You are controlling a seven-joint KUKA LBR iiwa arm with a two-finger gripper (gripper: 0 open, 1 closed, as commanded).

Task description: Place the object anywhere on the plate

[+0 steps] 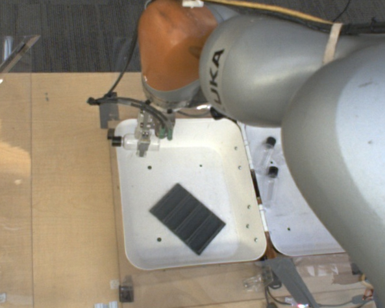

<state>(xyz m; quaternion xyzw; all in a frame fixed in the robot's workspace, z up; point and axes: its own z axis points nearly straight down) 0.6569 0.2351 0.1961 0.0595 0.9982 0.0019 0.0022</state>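
Note:
A dark grey ribbed rectangular plate [187,219] lies flat and turned diagonally in the front middle of the left white bin [228,148]. My gripper [144,141] hangs over the bin's far left corner, well behind and to the left of the plate. It points down under the orange wrist band [169,44]. A small green-tinted part shows on the gripper's right side, and I cannot tell whether it is an object. I cannot make out any loose object in the bin.
The big grey arm [306,97] covers the top right and much of the right bin [290,209]. Two small black knobs [271,156] sit on that bin's left side. A wooden bench top [52,191] stretches to the left.

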